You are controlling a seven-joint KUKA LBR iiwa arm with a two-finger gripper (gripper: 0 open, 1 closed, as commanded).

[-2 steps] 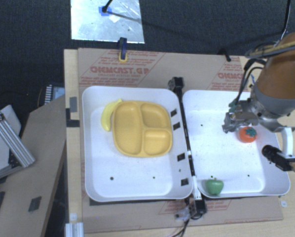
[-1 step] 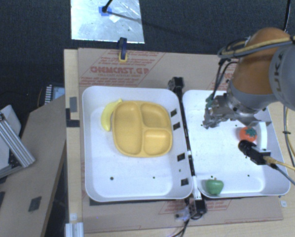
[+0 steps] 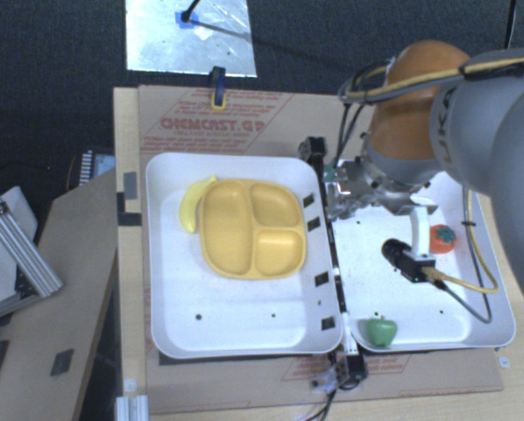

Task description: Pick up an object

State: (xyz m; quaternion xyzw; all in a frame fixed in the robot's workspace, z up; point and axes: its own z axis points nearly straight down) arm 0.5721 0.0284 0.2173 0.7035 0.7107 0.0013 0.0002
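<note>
White right bin [image 3: 367,279]: gripper [image 3: 338,196], grip state unclear, hangs near the divider; it should centre squarely over the green apple [image 3: 381,331].

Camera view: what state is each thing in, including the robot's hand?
Yellow divided plate: right side up, left bin.
Banana: lying flat, tucked at plate's edge.
Green apple: upright, right bin near corner.
Orange-red fruit: resting, right bin.
Gripper: over right bin's far corner.

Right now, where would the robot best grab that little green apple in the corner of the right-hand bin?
Probably from straight above, closing on the round middle of the green apple. It sits close in the right bin's corner, so the walls likely block a sideways reach.
</note>
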